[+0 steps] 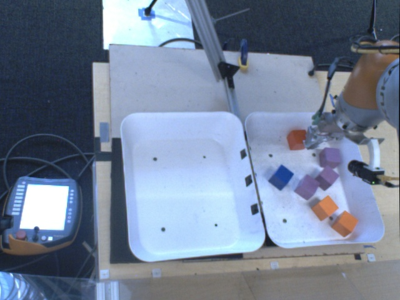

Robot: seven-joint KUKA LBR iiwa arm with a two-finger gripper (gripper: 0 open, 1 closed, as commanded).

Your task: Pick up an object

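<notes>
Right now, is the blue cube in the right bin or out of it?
In. The blue cube lies on the floor of the right bin, near its left wall, apart from the purple cubes beside it.

No legible text, labels or numbers on anything.

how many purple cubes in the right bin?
3. One purple foam cube beside the gripper; two touching mid-bin: and. The arm may hide more.
</notes>
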